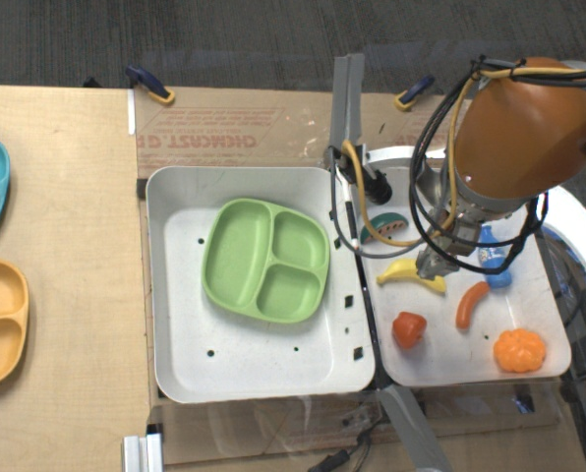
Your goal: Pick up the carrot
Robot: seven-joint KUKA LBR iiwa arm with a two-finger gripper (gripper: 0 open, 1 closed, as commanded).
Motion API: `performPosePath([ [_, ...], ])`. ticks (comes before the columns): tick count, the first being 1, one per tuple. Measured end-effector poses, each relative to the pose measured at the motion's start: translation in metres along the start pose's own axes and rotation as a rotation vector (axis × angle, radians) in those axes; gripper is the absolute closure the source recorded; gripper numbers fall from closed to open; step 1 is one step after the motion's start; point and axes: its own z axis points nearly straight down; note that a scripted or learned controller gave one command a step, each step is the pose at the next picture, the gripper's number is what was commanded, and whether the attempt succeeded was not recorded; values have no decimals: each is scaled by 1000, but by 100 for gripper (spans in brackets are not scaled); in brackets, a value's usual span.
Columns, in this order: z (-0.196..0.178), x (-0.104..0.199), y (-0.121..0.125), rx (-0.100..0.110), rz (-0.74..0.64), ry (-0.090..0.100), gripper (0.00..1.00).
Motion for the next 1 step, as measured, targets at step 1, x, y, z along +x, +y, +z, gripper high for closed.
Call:
performPosePath([
  [1,-8,0,-2,5,5,-3,100],
])
